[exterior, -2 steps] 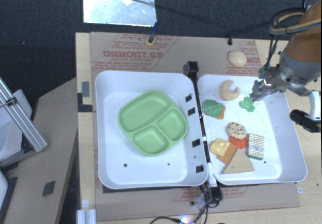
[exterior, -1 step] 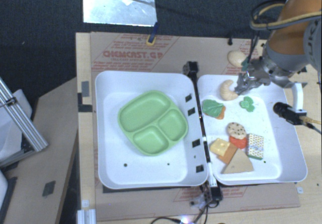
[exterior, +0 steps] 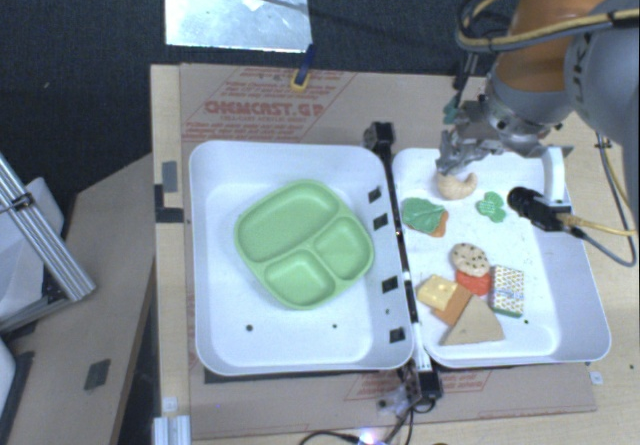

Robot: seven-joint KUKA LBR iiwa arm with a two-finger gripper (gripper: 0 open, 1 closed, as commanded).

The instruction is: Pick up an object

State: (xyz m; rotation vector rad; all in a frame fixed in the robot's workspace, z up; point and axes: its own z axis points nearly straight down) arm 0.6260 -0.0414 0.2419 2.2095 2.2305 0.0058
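Beige and rounded, the small bread roll point(exterior: 458, 184) lies near the far edge of the right bin point(exterior: 585, 308), and the tool point(exterior: 461, 161) sits directly over it, low enough that its tip seems to touch or nearly touch the roll's top. Judging from this, the step in hand is the final descent and closing on the roll. To do it well, the tool should stay centred over the roll's widest part and come down straight, since a rounded, smooth lump is likely to squirt sideways if pinched off-centre. It should also keep away from the bin's far wall just behind.

Whether the tool is spread or closed cannot be told from this slanted view; the dark metal parts merge together, and nothing is clearly seen gripped.

Nearby things sit apart from the roll: a green leaf-shaped piece point(exterior: 424, 216) toward the divider and a small green piece point(exterior: 491, 205) to the other side. A green divided plate point(exterior: 304, 243) rests in the left bin point(exterior: 215, 338).
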